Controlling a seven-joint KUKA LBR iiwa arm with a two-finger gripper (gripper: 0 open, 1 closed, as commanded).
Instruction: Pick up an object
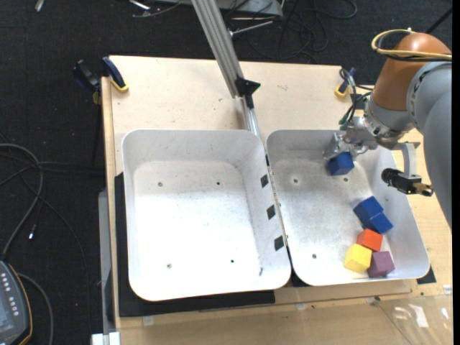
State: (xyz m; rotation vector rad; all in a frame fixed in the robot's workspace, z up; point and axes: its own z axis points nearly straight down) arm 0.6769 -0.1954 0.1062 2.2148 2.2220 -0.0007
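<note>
The claw point(343, 149) hangs over the right bin point(302, 261), and a small blue block point(341, 164) sits at its tips; whether it grips the block, I cannot tell. The block looks light and stiff, best taken on flat opposite sides.

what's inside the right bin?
Right bin: blue block at the gripper, plus blue, orange, yellow and purple blocks. The arm covers its far-right corner.

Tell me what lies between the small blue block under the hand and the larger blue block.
Nothing: in the camera view, bare white bin floor separates the small blue block from the larger blue block.
</note>
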